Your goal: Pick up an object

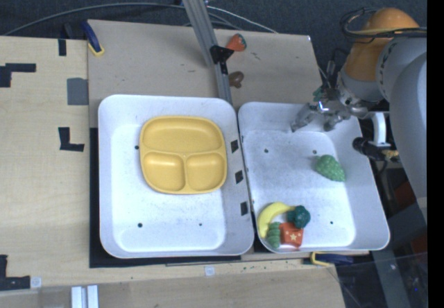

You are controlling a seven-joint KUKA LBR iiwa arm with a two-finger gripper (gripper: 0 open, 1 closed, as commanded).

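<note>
Looks like the approach step: the pincer (316,118) hangs spread open and empty over the right bin's (361,230) back edge, so next it needs to drop onto the green lump (330,167) nearby.

Single fixed camera, mounted above the bench (41,161), looking down at a slant. Both white bins fit in frame side by side: left bin (114,182) centre-left, right bin (361,209) toward 4 o'clock. Distance moderate; whole bins plus surrounding bench visible. Dark floor lies along 12 o'clock. Arm (409,84) enters from 3 o'clock. No second view, no overlap.
</note>
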